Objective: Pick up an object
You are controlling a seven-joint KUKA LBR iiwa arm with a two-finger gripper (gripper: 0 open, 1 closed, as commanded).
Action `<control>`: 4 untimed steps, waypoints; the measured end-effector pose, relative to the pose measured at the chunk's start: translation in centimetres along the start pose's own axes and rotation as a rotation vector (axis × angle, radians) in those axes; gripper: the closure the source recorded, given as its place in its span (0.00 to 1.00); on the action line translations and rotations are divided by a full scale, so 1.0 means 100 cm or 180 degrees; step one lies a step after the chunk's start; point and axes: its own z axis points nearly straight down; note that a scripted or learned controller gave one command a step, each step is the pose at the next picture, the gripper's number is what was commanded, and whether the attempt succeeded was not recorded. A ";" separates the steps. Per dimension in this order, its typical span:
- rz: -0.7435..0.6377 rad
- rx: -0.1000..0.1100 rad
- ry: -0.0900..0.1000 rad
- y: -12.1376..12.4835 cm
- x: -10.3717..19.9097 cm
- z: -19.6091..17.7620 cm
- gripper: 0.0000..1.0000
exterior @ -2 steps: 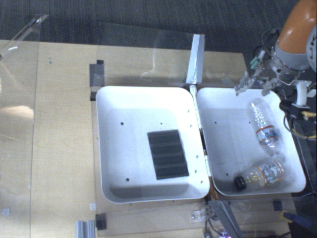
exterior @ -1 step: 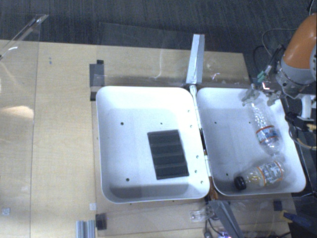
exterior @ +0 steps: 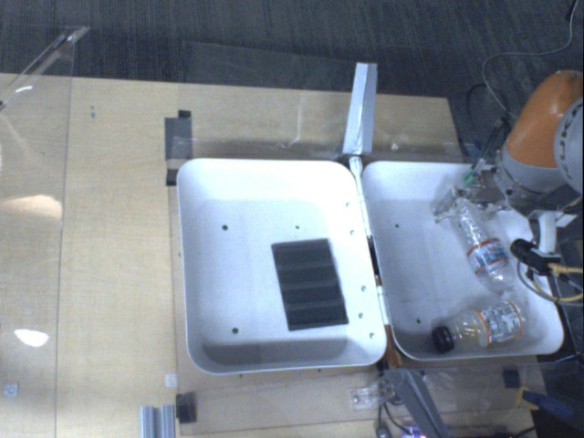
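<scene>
Bottle lying front | arm over right bin | pincer unclear

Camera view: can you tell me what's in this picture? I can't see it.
Two white bins sit side by side on a wooden bench. The right bin holds two clear plastic bottles, one near the robot arm and one with a black cap at the front. The left bin holds a dark ridged block.

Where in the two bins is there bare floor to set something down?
Left bin: bare floor left of and above the black ribbed block. Right bin: bare left half beside the divider. Crowded on the right, with two clear bottles and the arm.
</scene>
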 end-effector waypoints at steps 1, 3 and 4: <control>-0.0303 -0.0004 -0.0003 -0.065 -0.003 -0.001 0.00; -0.1025 0.0008 0.0008 -0.046 -0.001 0.002 0.00; -0.1063 0.0002 0.0006 -0.056 -0.001 0.001 0.00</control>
